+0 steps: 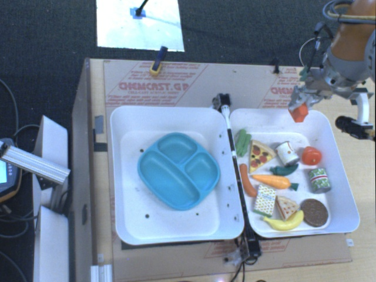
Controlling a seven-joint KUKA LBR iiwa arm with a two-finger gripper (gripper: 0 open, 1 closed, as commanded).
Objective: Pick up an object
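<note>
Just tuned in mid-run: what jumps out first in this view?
The blue plate, three-sectioned, sits alone in the left bin. The right bin is crowded with toy food: a carrot, pizza slice, tomato, banana and cookie. Above that bin's far right corner, the pincer holds a small orange-red piece at its tip.

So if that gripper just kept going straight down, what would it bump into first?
Probably the far rim of the right bin. The gripper, with something orange at its tip, hangs about over that edge, though depth is hard to judge.
</note>
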